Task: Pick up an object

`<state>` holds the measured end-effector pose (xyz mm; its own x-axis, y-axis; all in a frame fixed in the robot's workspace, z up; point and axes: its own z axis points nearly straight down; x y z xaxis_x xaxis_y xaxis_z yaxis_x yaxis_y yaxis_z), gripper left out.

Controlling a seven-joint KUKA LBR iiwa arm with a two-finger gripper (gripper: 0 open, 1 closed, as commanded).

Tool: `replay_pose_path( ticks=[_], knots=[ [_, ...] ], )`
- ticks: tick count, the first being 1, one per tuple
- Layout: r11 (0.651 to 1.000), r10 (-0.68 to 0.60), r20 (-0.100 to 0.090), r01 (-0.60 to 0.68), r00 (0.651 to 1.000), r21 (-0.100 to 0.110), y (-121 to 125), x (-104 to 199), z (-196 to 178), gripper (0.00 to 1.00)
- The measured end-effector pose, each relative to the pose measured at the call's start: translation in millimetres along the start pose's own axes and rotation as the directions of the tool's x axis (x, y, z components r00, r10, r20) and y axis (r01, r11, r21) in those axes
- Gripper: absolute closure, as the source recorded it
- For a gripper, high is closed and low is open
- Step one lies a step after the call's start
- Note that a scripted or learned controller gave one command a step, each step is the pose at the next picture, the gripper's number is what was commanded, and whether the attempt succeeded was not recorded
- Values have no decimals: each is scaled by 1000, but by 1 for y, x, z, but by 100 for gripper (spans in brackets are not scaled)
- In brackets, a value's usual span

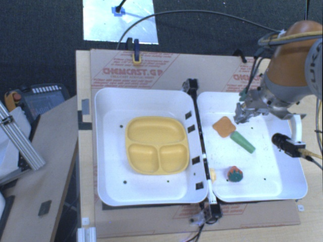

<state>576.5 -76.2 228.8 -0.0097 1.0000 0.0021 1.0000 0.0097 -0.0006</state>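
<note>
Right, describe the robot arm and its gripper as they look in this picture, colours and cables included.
The KUKA arm is bulky and rounded, with a pale grey shell and a glossy orange band above the wrist; part of a dark letter shows on its side. Thin dark cables run down the wrist to the small grey metal two-finger gripper. A white bracket with a black cylindrical fitting hangs beside it, trailing a cable.
</note>
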Motion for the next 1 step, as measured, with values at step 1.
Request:
replay_pose_path(
  ticks=[1],
  knots=[
    [1000, 0, -1, 0, 1000, -2, -13, 53, -9, 100]
  ],
)
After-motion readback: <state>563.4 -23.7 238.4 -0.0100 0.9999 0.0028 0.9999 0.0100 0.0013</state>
